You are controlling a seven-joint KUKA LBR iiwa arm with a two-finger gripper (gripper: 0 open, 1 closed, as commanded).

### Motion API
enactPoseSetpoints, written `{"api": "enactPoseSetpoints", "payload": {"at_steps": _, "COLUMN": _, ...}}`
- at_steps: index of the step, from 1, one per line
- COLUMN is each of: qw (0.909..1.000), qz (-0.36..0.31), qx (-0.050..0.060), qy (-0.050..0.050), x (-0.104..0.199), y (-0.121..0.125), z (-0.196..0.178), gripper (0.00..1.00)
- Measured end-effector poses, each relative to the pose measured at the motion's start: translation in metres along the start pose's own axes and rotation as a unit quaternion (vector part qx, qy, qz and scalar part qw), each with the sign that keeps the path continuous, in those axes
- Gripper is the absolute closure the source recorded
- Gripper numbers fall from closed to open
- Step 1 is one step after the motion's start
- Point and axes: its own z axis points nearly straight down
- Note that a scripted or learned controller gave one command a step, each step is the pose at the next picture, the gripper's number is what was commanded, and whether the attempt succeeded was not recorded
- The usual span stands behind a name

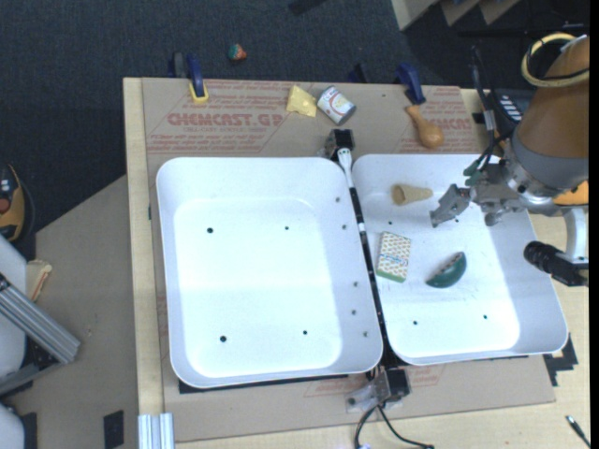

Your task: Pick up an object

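Observation:
The right bin (pixel 524 330) holds three small objects: a tan cone-shaped piece (pixel 410 194) near its back, a patterned pale green and white box (pixel 394 255) by the left wall, and a green melon-slice shape (pixel 447 270) in the middle. My gripper (pixel 468 206) hangs over the back right part of this bin with its two dark fingers spread apart and nothing between them. It lies to the right of the cone and above the green slice.
The left bin (pixel 187 185) sits beside the right one. Behind the bins on the cardboard lie a yellow wedge (pixel 300 102), a small white carton (pixel 335 105) and a tan pear-shaped piece (pixel 426 127). Blue clamps (pixel 196 75) hold the board's back edge.

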Motion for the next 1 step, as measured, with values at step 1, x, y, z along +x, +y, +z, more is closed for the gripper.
{"api": "enactPoseSetpoints", "payload": {"at_steps": 1, "qw": 1.0000, "qz": 0.002, "qx": 0.004, "qy": 0.001, "x": -0.0410, "y": -0.0102, "z": 0.1160, "gripper": 0.00}}
